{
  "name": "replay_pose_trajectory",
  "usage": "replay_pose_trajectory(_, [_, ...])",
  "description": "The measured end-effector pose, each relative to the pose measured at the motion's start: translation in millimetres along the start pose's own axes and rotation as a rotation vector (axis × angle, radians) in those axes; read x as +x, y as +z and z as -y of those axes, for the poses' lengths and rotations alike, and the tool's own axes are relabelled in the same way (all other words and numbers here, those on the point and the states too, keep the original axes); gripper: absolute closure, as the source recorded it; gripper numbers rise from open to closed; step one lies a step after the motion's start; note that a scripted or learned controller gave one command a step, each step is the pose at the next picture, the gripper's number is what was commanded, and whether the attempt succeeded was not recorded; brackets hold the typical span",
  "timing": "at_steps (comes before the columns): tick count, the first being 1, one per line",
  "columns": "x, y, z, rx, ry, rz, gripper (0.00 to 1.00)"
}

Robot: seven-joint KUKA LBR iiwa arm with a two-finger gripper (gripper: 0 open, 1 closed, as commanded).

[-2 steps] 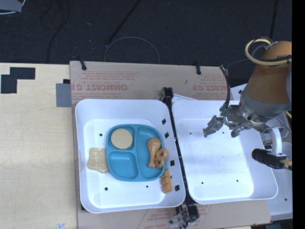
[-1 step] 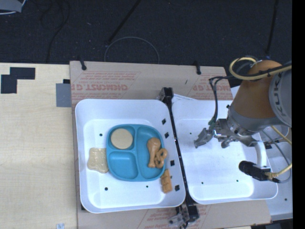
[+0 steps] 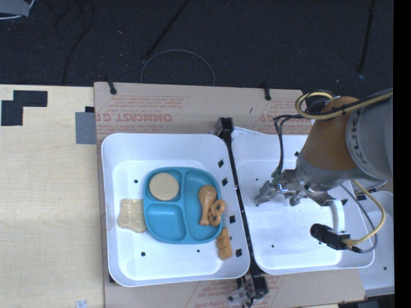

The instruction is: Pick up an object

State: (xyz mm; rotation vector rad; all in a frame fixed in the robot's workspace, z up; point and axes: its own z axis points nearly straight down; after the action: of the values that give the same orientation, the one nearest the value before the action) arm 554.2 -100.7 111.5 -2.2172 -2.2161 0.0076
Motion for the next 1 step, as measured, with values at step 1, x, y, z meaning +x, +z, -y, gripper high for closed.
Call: replay_pose_trajectory(1, [1.2,25.6,0.5,-0.003,0.000,0.000,0.00])
